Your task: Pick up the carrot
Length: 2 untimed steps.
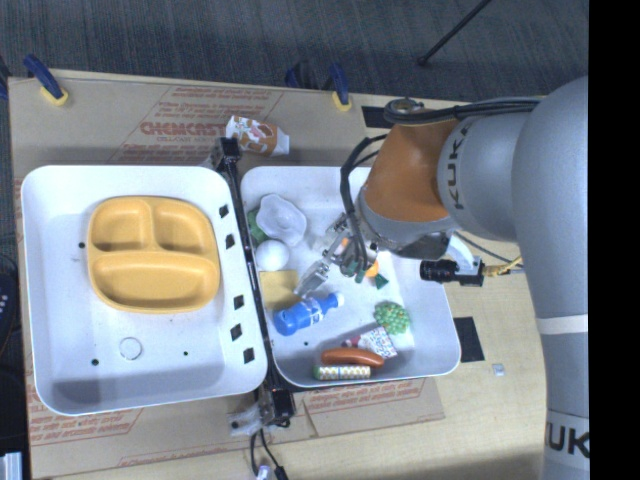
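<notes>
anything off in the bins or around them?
One oddity: a small snack packet lies outside both bins, on the cardboard behind the right bin. The right bin's items are jumbled, but nothing looks spilled or damaged.

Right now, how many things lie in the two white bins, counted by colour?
Yellow: 2, the divided tray in the left bin and a flat piece.
White or clear: 2, a ball and a crumpled piece.
Blue: 1, a bottle.
Green: 1, a bumpy ball.
Orange or red: 2, the carrot and a bit by the gripper.
Patterned: 2, a packet and a stick.
Total: 10, small hidden bits uncounted.
</notes>
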Motion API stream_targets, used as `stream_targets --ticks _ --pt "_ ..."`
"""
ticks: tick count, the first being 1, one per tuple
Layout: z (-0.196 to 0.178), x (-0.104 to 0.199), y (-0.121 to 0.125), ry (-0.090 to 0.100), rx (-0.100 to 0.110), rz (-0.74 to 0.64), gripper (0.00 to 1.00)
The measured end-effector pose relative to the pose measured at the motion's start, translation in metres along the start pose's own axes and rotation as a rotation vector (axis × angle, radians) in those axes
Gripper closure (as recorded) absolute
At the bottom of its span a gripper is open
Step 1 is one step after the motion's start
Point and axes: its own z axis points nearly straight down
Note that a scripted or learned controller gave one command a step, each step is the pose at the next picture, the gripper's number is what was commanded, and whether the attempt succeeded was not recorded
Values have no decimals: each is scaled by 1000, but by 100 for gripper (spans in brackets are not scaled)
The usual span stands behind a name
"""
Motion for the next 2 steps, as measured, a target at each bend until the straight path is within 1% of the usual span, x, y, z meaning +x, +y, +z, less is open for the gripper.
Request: stream_targets --ticks 1,2 --pt "-1 -87 -18 -1 1 205 0" --pt "-11 -87 -18 -3 1 200 100"
